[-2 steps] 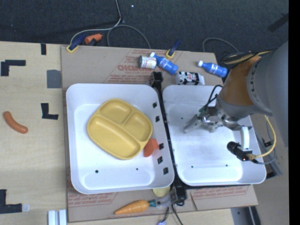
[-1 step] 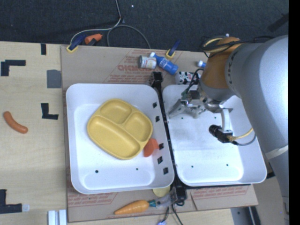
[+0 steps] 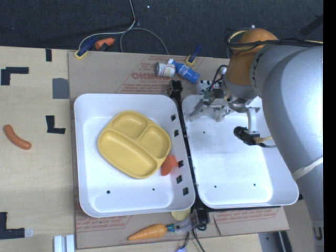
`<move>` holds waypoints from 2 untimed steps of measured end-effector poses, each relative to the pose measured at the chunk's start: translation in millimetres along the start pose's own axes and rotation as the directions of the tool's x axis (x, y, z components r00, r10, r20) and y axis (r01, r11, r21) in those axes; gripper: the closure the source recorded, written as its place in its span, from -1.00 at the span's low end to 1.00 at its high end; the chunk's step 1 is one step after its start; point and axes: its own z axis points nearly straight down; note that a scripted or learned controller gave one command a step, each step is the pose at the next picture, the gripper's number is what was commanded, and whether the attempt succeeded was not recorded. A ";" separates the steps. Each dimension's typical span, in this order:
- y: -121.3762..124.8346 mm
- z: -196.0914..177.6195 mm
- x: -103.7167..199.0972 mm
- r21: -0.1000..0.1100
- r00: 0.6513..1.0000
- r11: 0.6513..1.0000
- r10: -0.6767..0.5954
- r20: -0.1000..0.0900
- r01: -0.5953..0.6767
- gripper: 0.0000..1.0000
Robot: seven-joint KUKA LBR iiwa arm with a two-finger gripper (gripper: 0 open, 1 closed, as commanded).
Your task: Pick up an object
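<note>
Gripper (image 3: 210, 109) at far edge of right bin (image 3: 236, 193), finger state unclear. Targets in left bin (image 3: 86, 114): yellow divided plate (image 3: 134, 143), small orange piece (image 3: 168, 165) touching plate's near-right edge. Suggest orange piece: centre above, descend straight.

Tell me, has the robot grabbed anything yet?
Not that the picture shows. Nothing looks done: the yellow plate and the small orange piece lie in the left bin. In hand: the gripper hangs over the right bin near its top edge, with nothing visible in it. The whole pick is left.
</note>
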 end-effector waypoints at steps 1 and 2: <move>-1.1 -10.3 -0.2 0.001 1.000 1.000 0.000 0.003 0.000 1.00; -1.2 -10.0 -0.4 0.001 1.000 1.000 0.000 0.004 0.000 -1.00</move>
